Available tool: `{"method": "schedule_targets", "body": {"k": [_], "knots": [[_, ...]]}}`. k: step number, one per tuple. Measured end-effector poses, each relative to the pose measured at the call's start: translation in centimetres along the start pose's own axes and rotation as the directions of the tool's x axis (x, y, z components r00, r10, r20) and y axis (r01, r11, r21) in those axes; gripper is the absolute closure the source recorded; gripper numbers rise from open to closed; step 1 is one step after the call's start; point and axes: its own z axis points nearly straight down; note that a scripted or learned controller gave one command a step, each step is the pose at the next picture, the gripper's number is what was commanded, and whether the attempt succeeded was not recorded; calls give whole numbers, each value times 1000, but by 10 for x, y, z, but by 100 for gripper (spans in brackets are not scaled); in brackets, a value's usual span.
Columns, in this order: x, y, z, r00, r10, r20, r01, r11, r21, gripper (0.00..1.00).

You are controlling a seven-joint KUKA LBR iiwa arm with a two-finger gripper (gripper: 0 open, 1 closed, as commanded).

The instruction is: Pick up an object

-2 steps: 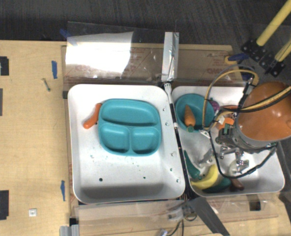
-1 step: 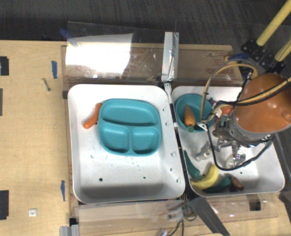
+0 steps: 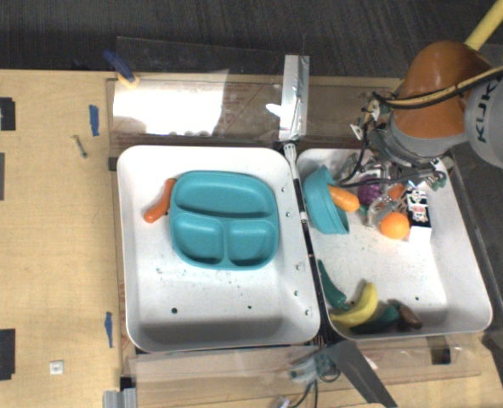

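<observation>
Several small things crowd the upper part of the right bin point(image 3: 455, 287), and that crowding is the main hazard. An orange ball point(image 3: 394, 225) lies just beside a purple piece point(image 3: 371, 194) and a small orange carrot-like piece point(image 3: 345, 199), which rests against a tilted teal dish point(image 3: 324, 204). The gripper point(image 3: 386, 185) is low over this cluster, under the orange band of the arm point(image 3: 434, 87), and which of these objects it is aimed at is not clear. Whether it is spread or pressed together I cannot tell, since the wrist and cables hide it from above.

A likely failure is a grasp that catches two objects at once or nudges the round ball away, so that it rolls across the bin. The tilted dish could also be pushed against the bin wall.

Lower in the same bin a yellow banana point(image 3: 359, 306) lies touching a dark green piece point(image 3: 330, 289), well apart from the cluster and easier to take cleanly. The left bin point(image 3: 149, 304) holds a teal divided tray point(image 3: 224, 219) with an orange sausage-shaped piece point(image 3: 159, 202) against its left edge. Both bins sit side by side on the bench point(image 3: 39, 253).
</observation>
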Motion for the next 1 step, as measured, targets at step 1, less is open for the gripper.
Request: {"method": "schedule_targets", "body": {"k": [1], "knots": [[24, 30, -1, 999, -34, -3, 34, 999, -2, 0]]}}
